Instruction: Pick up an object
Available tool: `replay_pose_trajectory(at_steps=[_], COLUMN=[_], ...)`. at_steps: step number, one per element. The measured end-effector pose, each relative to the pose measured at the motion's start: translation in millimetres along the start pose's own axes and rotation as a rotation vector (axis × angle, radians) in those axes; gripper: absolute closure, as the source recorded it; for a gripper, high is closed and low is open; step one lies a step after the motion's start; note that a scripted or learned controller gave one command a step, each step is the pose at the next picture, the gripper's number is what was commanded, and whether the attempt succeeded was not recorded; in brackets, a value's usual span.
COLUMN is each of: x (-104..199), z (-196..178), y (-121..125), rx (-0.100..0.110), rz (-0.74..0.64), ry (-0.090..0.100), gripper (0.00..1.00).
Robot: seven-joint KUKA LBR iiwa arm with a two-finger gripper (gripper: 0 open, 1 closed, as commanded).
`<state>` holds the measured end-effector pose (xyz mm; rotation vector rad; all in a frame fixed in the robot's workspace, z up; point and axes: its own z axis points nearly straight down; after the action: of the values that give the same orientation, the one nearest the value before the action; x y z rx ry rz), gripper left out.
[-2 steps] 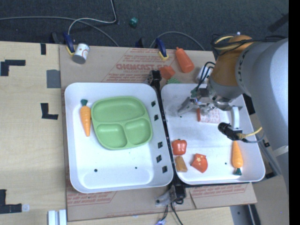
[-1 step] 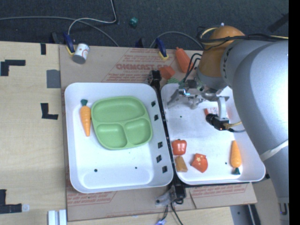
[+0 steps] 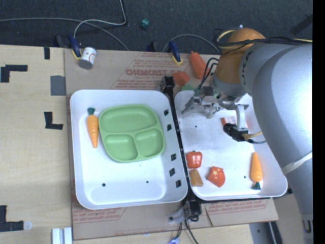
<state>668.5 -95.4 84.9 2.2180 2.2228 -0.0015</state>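
Grey arm (image 3: 284,90) reaching over right bin (image 3: 231,151), pincer (image 3: 203,104) low near its upper left corner, grip state impossible to tell. Green sectioned plate (image 3: 133,132) in left bin (image 3: 89,187), carrot (image 3: 92,128) beside. Strawberry (image 3: 216,176), red pepper (image 3: 194,159), second carrot (image 3: 256,169) along right bin's lower end.

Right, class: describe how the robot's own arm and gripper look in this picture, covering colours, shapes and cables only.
The arm is a thick, rounded, glossy grey tube, with an orange band above the wrist. Thin black cables loop around the band and run down to the gripper, a small assembly of silvery-grey metal parts. A black fitting with a cable sits just beside it.
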Motion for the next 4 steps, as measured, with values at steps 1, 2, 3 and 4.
replay_pose_trajectory(at_steps=[1, 2, 3, 4], x=[0.2, 0.7, 1.3, -0.7], z=[-0.3, -0.6, -0.1, -0.5], y=[-8.9, -23.2, 0.2, -18.9], rx=[0.000, -0.001, -0.001, -0.001], rz=[0.001, 0.001, 0.000, 0.001], ry=[-0.001, -0.001, 0.001, 0.000], gripper=[0.00, 0.00, 0.00, 0.00])
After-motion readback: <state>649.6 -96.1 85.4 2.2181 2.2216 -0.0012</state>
